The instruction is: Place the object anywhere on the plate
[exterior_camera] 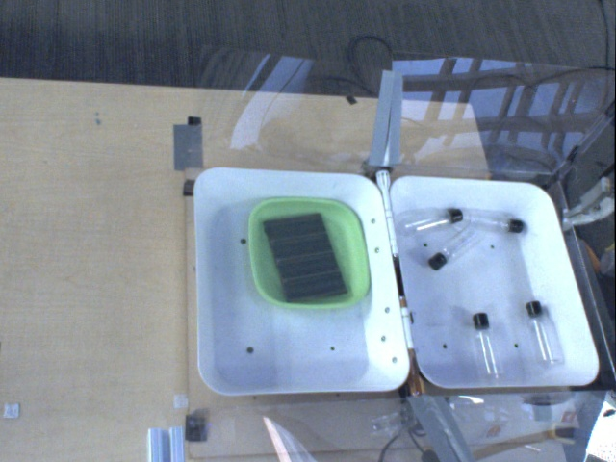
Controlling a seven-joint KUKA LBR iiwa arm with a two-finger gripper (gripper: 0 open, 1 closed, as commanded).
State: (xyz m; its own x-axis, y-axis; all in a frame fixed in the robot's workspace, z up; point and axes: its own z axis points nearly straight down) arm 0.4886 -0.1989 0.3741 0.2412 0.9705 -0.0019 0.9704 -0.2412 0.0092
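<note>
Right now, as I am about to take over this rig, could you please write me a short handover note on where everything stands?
Tool: I can report nothing on its state from the camera view.
Plate: the green plate sits in the left bin, towards its upper half, with a dark ribbed block lying on it.
Objects: five clear vials with black caps lie in the right bin: three near the top and two near the bottom.
Done: none of the vials is on the plate.
Left: pick a vial from the right bin and set it anywhere on the plate.
</note>
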